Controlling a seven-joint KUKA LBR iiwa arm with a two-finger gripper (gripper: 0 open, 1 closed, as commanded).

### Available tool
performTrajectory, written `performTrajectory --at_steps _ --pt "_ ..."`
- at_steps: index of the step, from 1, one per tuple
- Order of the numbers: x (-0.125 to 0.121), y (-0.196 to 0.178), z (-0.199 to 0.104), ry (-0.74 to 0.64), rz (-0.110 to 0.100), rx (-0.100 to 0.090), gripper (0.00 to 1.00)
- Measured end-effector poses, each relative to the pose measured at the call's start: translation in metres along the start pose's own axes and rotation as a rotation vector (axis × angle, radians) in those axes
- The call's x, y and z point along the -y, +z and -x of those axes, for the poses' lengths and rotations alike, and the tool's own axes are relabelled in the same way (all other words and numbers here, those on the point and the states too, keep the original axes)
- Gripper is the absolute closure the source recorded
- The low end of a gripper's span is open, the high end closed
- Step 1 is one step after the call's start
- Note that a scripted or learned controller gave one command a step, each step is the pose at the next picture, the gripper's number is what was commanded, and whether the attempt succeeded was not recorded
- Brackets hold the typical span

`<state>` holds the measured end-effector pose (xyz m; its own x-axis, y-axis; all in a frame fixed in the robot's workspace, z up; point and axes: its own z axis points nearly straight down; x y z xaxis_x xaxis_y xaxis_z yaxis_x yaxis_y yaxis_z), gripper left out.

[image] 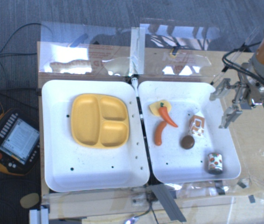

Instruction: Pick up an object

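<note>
two white bins (52,171) on a wooden bench (251,167), grey carpet (122,6) around; claw (223,107) spread open.

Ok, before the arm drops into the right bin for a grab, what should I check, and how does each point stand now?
1. Gripper open: ok, its two grey fingers stand apart.
2. Gripper carrying nothing: ok, nothing between its fingers.
3. Gripper over a target: not ok, it hangs at the right white bin's right rim, beside the small orange-and-white carton.
4. Room around the carton: not ok, the round brown ball sits close by.
5. Easier target: ok, the small patterned can lies alone in the near right corner.
6. Yellow divided plastic tray out of the way: ok, in the left bin.
</note>
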<state>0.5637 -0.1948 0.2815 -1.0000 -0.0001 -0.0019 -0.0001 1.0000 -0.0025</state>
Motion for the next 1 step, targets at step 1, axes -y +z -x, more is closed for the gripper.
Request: performTrajectory --at_steps 1 --pt "0.0145 0.1567 -0.0322 0.119 -0.008 0.03 0.0"
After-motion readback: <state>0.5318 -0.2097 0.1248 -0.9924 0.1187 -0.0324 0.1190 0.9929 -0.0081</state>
